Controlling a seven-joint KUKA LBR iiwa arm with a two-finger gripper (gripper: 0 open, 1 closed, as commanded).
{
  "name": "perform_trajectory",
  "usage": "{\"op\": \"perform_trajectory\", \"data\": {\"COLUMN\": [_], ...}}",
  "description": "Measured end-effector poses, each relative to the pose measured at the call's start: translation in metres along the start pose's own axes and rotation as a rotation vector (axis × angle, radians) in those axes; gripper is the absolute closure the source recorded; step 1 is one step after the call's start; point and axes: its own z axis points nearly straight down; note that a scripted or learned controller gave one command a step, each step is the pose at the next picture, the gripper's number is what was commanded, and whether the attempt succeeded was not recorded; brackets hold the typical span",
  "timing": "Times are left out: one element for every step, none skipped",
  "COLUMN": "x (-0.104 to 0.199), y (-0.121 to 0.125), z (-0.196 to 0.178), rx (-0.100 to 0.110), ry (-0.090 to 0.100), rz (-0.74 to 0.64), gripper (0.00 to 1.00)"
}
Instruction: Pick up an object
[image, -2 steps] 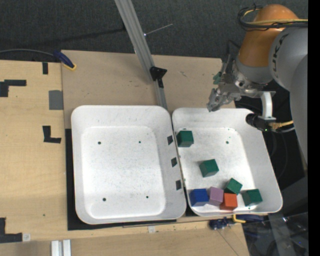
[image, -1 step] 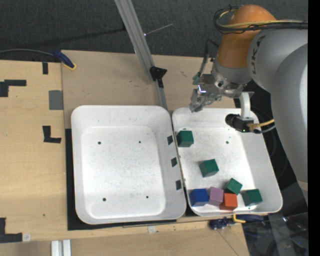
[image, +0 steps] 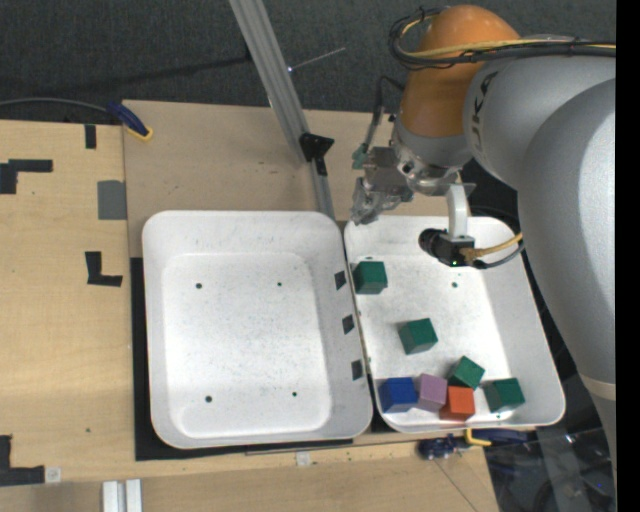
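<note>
On the pale wooden tabletop (image: 220, 160) sit two shallow white bins side by side, the left bin (image: 245, 330) and the right bin (image: 500, 300), their inner rims touching along the middle. Seven small blocks lie in the right bin, counted by colour: four green, one blue, one purple and one orange. One green block (image: 370, 276) rests alone near the bin's left wall toward the far end, and a second green block (image: 417, 335) sits by itself near the middle. The other five crowd the near end: the blue block (image: 398, 393) beside the purple block (image: 433, 391), the orange block (image: 460, 401) just beside the purple one, a third green block (image: 467, 373) just behind the orange, and a fourth green block (image: 504, 394) at the near right corner. The grey arm (image: 560, 120) with its orange band (image: 455, 70) reaches in from the right, and its gripper (image: 372, 205) hangs over the far left corner of the right bin, apart from every block. Whether the jaws are open or closed cannot be told from this angle, and no block is visible between them.
</note>
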Motion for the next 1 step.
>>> {"op": "perform_trajectory", "data": {"x": [0.0442], "y": [0.0045], "z": [0.0003], "rx": [-0.001], "ry": [-0.001], "rz": [0.000], "gripper": [1.00]}}
